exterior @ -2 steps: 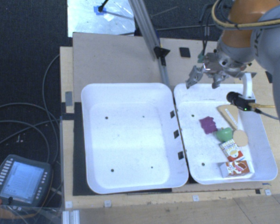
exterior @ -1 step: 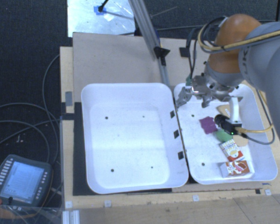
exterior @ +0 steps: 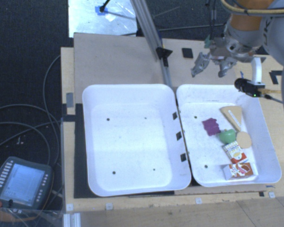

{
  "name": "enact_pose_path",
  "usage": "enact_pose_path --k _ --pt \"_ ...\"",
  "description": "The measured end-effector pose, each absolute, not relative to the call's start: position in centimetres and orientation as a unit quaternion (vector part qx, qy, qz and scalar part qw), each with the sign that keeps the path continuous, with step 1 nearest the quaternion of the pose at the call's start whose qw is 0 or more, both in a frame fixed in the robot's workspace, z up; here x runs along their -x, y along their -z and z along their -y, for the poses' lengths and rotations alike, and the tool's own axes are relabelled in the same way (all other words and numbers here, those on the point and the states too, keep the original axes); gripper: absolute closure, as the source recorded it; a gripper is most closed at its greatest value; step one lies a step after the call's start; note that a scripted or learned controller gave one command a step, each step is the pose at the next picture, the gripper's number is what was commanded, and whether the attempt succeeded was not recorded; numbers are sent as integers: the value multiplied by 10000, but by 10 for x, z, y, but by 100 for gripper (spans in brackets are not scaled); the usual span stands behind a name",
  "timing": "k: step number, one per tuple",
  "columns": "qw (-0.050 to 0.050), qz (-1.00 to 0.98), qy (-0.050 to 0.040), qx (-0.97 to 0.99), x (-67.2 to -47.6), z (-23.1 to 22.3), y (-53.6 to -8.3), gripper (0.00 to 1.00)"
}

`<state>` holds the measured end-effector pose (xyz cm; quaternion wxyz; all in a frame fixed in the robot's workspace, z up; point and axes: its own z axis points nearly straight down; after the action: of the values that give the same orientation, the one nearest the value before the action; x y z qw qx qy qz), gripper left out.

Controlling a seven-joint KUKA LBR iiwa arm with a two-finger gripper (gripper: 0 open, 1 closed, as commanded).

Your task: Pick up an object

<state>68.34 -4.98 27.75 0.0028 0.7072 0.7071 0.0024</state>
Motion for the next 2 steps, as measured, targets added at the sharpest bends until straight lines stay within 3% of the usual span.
enact_pose_path --k 1,2 --pt "-17 -7078 13 -7065 -654 26 -211 0" --pt "4 -7073 -4 -7069 -655 27 -214 0"
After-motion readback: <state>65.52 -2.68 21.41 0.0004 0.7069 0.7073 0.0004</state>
